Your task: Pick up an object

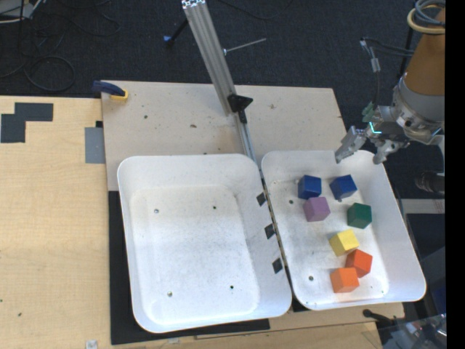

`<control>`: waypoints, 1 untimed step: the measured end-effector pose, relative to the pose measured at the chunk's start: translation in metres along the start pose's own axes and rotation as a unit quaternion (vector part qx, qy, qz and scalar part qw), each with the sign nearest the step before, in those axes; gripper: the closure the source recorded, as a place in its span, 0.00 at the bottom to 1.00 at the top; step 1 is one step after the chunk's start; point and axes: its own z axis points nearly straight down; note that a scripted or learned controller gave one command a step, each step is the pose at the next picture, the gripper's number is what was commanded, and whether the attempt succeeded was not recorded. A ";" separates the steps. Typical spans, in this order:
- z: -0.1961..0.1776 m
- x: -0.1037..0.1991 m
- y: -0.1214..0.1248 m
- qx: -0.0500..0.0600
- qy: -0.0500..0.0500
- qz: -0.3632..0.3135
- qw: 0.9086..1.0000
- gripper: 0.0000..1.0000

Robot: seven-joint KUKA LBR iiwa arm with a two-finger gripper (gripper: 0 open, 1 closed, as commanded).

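The right bin (407, 264) holds several small blocks: two blue blocks (309, 186) (343, 187), a purple block (316, 209), a green block (359, 214), a yellow block (344, 241), a red-orange block (360, 261) and an orange block (344, 279). My gripper (365, 149) hangs above the bin's far right rim, beyond the blue blocks, with its two fingers (349, 145) spread apart and nothing between them.
The left bin (138, 217) lies beside the right one, with black clips along the shared edge. A slanted aluminium post (212, 49) rises behind the bins. A blue and yellow clamp (110, 89) sits at the board's far left corner.
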 end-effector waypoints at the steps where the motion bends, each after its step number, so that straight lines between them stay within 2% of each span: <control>1: -0.003 0.000 0.001 -0.002 -0.001 -0.001 1.000 0.00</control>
